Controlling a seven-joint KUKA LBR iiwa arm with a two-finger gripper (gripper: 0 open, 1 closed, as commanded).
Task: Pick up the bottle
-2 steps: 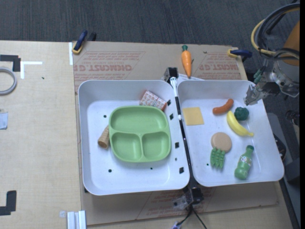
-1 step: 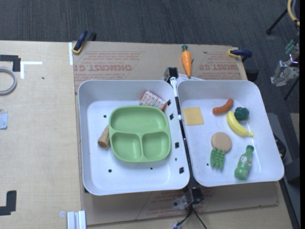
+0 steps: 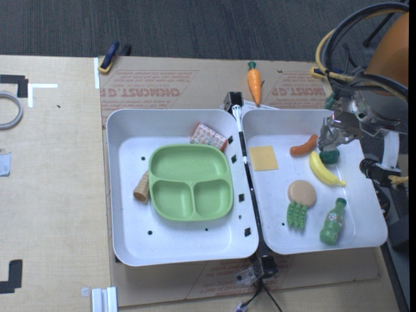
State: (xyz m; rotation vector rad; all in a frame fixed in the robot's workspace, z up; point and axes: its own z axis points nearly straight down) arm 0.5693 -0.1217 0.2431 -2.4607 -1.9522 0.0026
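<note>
The bottle [image 3: 333, 221] lies in the frame's lower right, so the gripper [image 3: 331, 140], whose opening I cannot tell, should travel down-frame past the banana [image 3: 325, 169] and close across the bottle's narrow width.

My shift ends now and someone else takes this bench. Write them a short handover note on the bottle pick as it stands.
Gripper: low over the right bin's far right corner, above the banana's upper end; nothing seen between its fingers.
Bottle: green, lying in the right bin near its front edge, beside the green brush, apart from the gripper.
Done: nothing yet; bottle untouched.
Left: move toward the front, descend on the bottle, grip, lift.
</note>
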